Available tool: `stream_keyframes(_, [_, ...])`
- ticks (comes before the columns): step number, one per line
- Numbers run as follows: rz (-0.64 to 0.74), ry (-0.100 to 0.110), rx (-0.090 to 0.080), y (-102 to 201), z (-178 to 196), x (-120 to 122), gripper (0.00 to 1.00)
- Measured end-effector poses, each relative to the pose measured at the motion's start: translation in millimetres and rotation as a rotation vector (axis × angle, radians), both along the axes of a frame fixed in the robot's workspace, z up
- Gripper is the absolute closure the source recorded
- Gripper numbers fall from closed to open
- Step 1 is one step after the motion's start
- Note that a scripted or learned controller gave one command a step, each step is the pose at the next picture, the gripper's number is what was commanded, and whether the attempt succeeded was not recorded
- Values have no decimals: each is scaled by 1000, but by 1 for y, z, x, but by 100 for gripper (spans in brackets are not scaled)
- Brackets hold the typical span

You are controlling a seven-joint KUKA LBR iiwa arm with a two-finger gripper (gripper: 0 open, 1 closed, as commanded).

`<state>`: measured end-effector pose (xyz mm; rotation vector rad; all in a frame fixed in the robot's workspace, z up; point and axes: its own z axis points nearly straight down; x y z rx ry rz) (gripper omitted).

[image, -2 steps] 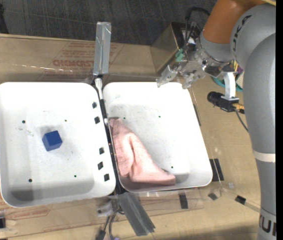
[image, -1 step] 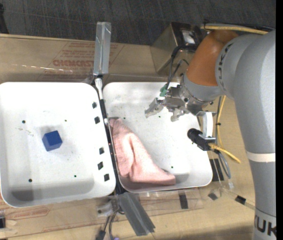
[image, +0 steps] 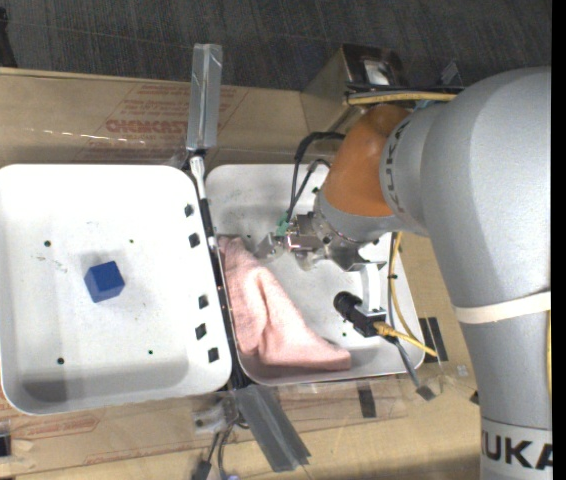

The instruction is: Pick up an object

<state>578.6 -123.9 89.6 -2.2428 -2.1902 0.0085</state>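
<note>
Pink cloth (image: 275, 316) lies crumpled in the right bin (image: 253, 193), against its left wall and running down toward the near right corner. Top edge of the cloth sits just below-left of the claw (image: 285, 236).

Claw is low in the right bin, near the middle, pointing left toward the divider between bins. It's at or just beside the cloth's upper edge; contact can't be confirmed from this angle. Can't tell how the claw is set either, too small and cluttered by wrist hardware and cables. Nothing visibly lifted.

Blue cube (image: 105, 280) sits in the left bin (image: 23, 198), left of centre, well apart from the claw and separated from it by the bin walls.

Arm (image: 473, 198) comes in from the right, orange band (image: 358, 173) just above the wrist, over the right bin's far right part. Black connector with a yellow cable (image: 403, 336) hangs below the wrist, above the bin floor right of the cloth.

Both bins rest on a cardboard sheet (image: 93, 118) on the tabletop.
</note>
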Motion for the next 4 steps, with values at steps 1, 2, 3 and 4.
stream_keyframes(1, [138, 1, 2, 29, -2, -39, 0])
stream_keyframes(2, [278, -1, 4, 11, -2, -88, 0])
stream_keyframes(3, [345, -2, 3, 13, -1, 2, 0])
stream_keyframes(4, [379, -2, 4, -16, -1, -56, 0])
